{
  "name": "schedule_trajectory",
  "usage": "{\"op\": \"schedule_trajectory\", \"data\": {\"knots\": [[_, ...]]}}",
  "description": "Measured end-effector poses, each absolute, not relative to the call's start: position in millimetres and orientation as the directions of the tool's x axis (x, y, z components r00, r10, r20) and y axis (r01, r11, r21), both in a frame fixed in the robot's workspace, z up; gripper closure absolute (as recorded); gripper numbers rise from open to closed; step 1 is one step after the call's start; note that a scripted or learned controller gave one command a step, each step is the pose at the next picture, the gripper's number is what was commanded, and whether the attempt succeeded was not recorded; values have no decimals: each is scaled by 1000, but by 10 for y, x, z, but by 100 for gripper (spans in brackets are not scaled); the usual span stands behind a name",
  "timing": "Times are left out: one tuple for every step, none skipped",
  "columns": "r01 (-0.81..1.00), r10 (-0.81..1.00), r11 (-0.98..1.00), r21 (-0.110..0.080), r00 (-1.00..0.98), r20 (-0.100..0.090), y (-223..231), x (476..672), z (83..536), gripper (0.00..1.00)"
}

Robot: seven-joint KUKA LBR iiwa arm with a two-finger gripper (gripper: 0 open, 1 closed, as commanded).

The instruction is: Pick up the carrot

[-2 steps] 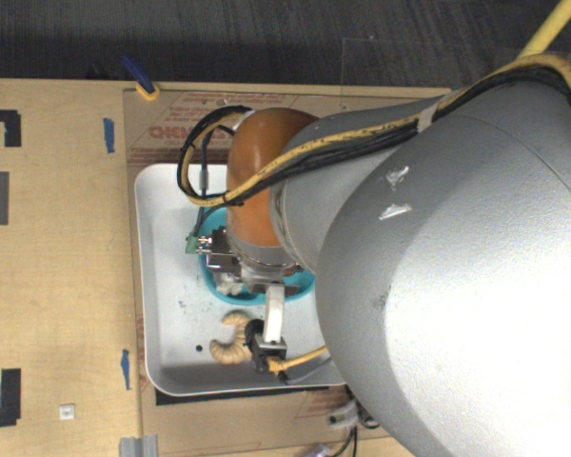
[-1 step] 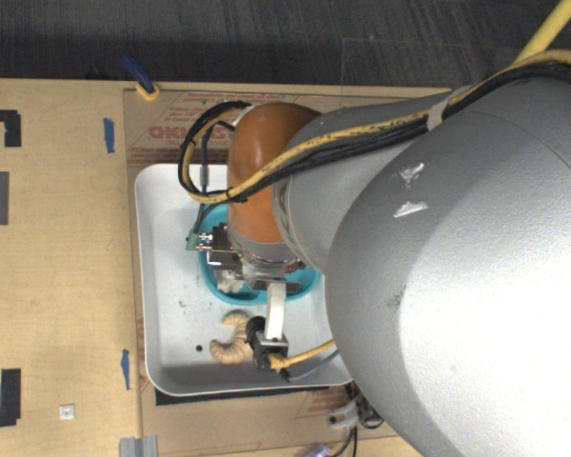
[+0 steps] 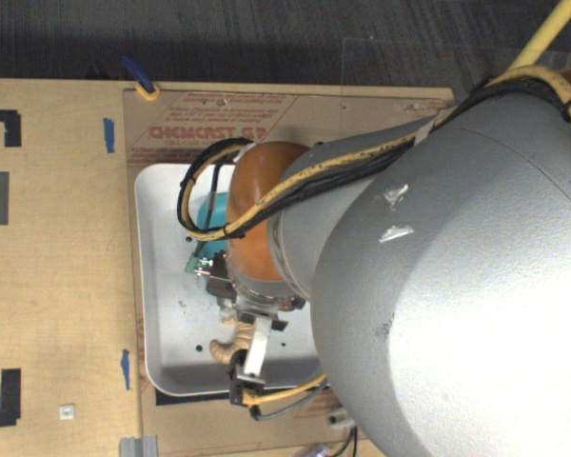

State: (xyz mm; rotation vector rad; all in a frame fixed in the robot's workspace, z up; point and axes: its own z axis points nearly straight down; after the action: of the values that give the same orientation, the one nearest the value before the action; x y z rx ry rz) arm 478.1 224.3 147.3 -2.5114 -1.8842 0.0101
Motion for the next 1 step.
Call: {"op": "schedule_trajectory", "data": {"knots": [[961,961,-277,-5,277,-4,2252,4787,1570,100]]}}
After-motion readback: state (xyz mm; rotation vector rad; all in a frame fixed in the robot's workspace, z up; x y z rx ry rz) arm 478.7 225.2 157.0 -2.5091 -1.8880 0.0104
